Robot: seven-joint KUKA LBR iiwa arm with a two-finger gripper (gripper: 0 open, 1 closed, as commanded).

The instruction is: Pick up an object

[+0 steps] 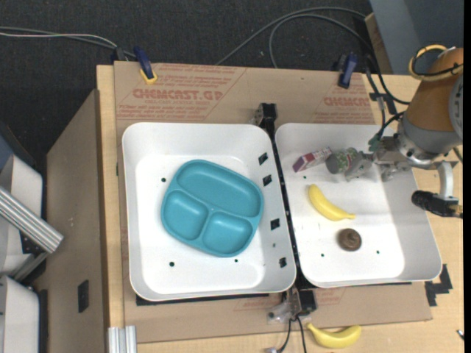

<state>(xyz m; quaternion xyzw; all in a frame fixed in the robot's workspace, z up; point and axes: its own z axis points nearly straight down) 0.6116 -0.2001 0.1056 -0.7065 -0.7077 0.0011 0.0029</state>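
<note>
In the right bin [412,259], the gripper [353,164] sits low near the far wall, among a few small things.

In that bin a yellow banana [328,204] lies near the middle, slanting, well clear of the walls; a small brown round object [349,239] lies just beyond it toward the near edge, apart from it; a small pink and white packet [312,159] lies near the far wall, just beside the gripper on its left; whether the gripper is open or closed cannot be told, the grey parts there being too blurred to separate; the left bin [140,197] holds a blue divided plate [212,207], flat and roughly central; a second banana [336,334] lies outside the bins on the cardboard [191,90] at the near edge of the bench; the arm [434,105] reaches in from the right.
</note>
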